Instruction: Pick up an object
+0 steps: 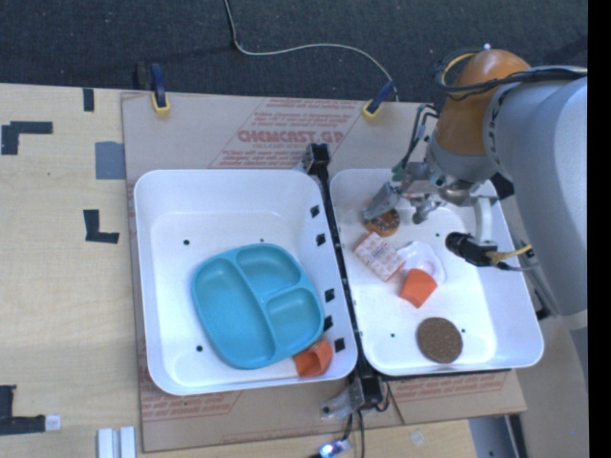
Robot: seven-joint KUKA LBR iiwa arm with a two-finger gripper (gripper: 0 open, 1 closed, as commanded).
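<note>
The grey arm with its orange band (477, 103) reached in over the far side of the right-hand shallow white plastic bin (506, 337). This bin served as the landmark for all positions below. The left-hand shallow white plastic bin (167, 208) stood touching its left wall. In that left bin lay a blue 3-compartment plastic tray (256, 303), with an orange plastic cup (314, 359) just beside the tray's near right corner.

The 2-finger gripper (387, 203) hung over the landmark bin's far left part, directly above a small brown round object (386, 223). Whether the fingers were spread or closed, and whether they held anything, could not be determined.

Inside the landmark bin, a round brown disc (440, 340) lay near the front wall. A small orange plastic block (418, 287) lay at the centre. A red-and-white patterned packet (378, 255) lay left of centre, just beside a crumpled clear wrapper (420, 256).
</note>
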